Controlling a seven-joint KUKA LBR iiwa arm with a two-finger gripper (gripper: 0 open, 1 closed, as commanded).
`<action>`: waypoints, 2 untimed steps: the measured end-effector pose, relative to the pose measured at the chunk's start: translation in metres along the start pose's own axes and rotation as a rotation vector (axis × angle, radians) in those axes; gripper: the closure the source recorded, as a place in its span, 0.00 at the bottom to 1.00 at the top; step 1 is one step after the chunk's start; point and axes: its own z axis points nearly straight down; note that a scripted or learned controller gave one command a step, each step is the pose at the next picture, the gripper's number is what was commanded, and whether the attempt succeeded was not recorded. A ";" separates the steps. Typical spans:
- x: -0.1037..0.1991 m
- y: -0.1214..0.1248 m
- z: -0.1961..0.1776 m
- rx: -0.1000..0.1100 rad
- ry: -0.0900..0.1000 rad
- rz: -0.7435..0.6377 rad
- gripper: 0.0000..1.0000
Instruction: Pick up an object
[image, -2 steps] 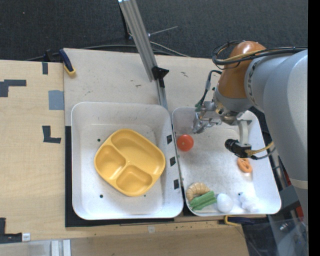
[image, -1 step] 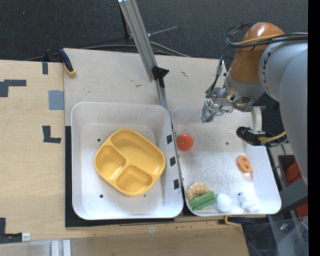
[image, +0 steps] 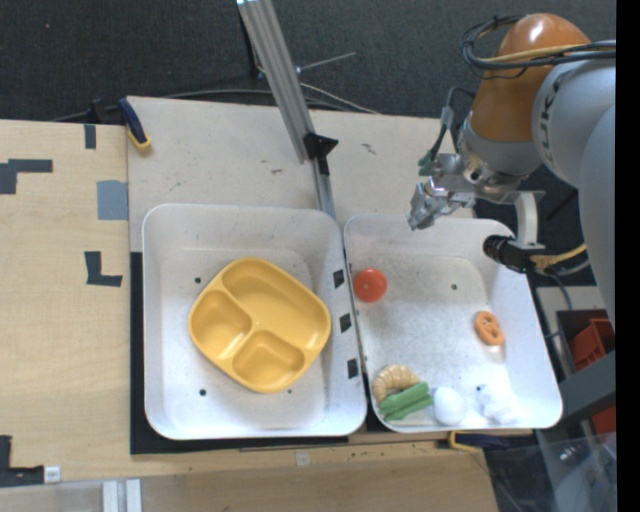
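Hand (image: 424, 212) above right bin's (image: 520, 300) far rim

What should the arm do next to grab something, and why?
Probably lower the gripper toward the red ball. The gripper sits over the far rim of the right bin, holding nothing visible, and the ball lies nearest to it, apart from the other items.

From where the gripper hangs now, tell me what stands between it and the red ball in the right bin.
Nothing visible does. The gripper hangs over the far rim of the right bin, and the red ball lies alone on bare bin floor near the left wall. The other items, such as the orange piece, lie apart nearer the front.
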 end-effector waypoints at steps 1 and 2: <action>0.001 0.001 -0.047 0.000 0.000 0.000 1.00; 0.054 -0.008 -0.048 0.006 0.001 -0.003 1.00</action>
